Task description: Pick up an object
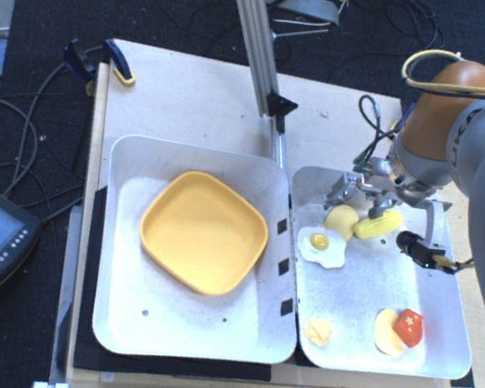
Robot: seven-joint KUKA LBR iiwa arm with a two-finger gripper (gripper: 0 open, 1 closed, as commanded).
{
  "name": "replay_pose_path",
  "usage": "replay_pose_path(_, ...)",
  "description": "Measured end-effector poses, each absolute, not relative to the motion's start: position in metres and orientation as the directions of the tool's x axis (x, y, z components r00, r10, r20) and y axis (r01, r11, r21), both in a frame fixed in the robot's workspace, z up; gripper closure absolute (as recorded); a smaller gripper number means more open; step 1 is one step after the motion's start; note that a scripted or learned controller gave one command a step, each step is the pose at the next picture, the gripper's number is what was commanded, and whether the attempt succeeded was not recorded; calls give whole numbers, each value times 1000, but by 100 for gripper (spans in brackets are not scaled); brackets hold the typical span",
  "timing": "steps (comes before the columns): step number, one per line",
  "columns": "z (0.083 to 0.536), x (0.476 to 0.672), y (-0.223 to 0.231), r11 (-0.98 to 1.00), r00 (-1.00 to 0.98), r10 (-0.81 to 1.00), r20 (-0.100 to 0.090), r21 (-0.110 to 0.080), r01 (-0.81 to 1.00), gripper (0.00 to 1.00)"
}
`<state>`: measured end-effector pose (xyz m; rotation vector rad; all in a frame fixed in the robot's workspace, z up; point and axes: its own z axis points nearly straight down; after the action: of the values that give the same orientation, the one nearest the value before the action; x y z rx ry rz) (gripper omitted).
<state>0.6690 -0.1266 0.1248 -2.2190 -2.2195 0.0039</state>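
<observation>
The grey arm with its orange band reaches in from the right and hangs its metal pincer (pixel 367 193) low over the far end of the right-hand shallow white bin (pixel 444 310), a pose that suits a straight-down grab at the cluster lying there. Directly beneath it sit a round pale-yellow plastic lump (pixel 341 220) and an elongated brighter yellow plastic piece (pixel 377 226), the two touching one another; these look like the likeliest candidates for the pick, since the tool is centred on them. Whether the pincer is spread or closed I cannot tell, because the wrist hardware and cabling crowd that spot, and nothing is plainly seen between its tips. Just beside the lump, toward the bin's left wall, lies a flat white toy fried egg with a yellow yolk (pixel 321 246), flat enough that it would probably be awkward to pinch. Well apart, at the near end, rest a small pale-yellow chunk (pixel 319 332) and a cream disc with a red piece on it (pixel 397 331). The left-hand white bin (pixel 113 305) holds a square yellow plastic plate (pixel 204 231), lying upright and clear of the work.
</observation>
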Motion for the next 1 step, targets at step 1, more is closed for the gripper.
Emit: replay_pose_path(1, 94, 668, -126, 1, -1, 1000, 0, -3, 1000, 0)
